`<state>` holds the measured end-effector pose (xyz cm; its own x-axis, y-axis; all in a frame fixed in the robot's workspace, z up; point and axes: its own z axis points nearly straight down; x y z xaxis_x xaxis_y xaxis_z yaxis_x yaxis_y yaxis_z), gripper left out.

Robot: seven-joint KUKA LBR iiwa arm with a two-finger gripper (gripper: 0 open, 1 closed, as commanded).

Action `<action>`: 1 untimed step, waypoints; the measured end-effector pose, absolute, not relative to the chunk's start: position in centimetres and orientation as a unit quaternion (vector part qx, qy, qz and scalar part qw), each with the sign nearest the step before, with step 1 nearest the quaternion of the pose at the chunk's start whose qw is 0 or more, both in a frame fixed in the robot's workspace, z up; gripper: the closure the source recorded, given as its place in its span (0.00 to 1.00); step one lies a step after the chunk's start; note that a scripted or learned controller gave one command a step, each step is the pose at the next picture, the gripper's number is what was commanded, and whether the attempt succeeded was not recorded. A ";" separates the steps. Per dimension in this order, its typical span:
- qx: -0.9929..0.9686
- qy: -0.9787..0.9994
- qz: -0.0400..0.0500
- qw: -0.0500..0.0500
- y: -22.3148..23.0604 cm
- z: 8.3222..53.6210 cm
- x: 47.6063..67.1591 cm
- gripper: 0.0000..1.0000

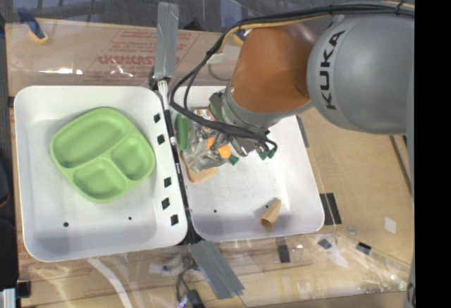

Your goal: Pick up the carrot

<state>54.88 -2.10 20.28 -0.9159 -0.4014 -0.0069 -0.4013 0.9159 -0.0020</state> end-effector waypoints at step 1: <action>-0.156 0.988 0.000 0.004 1.8 27.6 59.3 1.00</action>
